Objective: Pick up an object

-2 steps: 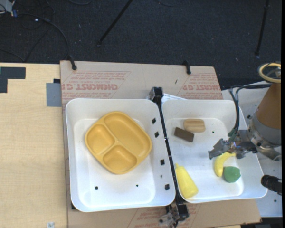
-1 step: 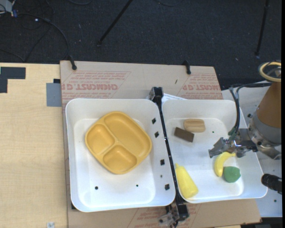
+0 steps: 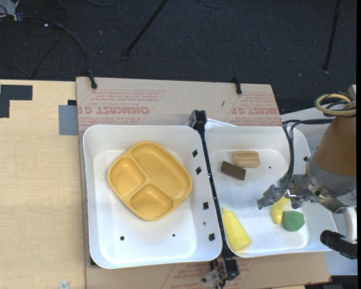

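Note:
My gripper [image 3: 277,198] hangs low over the right side of the right bin [image 3: 253,144], with the orange-banded wrist just above and to its right. Its grey fingers sit right beside a small yellow piece [image 3: 279,211] and a green round piece [image 3: 293,221]. Whether anything lies between the fingers is too small to tell. Farther left in the same bin a tan block [image 3: 246,159] lies next to a dark brown block [image 3: 233,171]. A yellow elongated object [image 3: 235,229] rests near the bin's front left corner.
The left bin [image 3: 102,221] holds a yellow divided plate [image 3: 149,180]. A black divider rail [image 3: 207,185] runs between the two bins. Cardboard lies under both bins, and a wooden bench top spreads to the left.

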`<state>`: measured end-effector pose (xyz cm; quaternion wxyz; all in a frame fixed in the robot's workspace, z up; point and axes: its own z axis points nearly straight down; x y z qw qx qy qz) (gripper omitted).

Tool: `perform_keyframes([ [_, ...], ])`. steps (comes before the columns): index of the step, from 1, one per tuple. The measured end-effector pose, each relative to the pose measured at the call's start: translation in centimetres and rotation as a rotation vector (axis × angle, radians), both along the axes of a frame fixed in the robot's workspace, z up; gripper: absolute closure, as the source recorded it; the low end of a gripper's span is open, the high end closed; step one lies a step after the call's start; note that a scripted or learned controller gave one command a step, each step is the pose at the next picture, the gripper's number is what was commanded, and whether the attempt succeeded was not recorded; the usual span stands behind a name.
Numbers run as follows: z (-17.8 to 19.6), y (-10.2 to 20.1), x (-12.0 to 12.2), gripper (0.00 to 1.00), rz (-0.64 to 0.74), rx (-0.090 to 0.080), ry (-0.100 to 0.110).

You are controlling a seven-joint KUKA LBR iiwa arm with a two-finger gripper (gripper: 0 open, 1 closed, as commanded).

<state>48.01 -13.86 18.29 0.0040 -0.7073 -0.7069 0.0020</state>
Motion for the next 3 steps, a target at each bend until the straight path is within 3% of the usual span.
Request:
perform_keyframes([
  [1,-6.3,-0.3,0.3,0.0,0.0,0.0,-0.001],
  [2,-9.6,-0.2,0.3,0.0,0.001,-0.001,-0.007],
  [3,-8.4,-0.3,0.3,1.0,-0.003,-0.001,-0.007],
])
